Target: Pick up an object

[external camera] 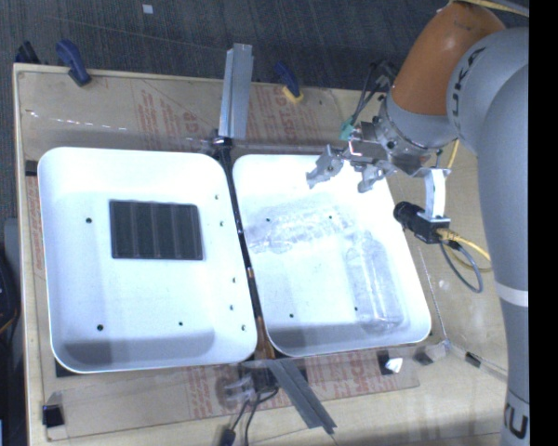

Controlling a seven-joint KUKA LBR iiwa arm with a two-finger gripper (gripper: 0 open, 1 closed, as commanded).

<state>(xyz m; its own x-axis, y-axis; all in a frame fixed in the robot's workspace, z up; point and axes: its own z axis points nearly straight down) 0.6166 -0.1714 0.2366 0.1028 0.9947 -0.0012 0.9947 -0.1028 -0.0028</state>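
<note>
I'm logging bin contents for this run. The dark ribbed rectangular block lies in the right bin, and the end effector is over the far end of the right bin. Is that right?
Not quite. The camera view shows the dark ribbed block lying in the left bin, not the right bin. The rest stands: the end effector is over the far end of the right bin.

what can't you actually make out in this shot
- Clear plastic bottles in the right white bin: washed out by glare, count unclear.
- Two-finger gripper: too small to judge.
- Dark ribbed rectangular tray, left white bin: material unclear.
- Grey arm: cut off at the right.
</note>
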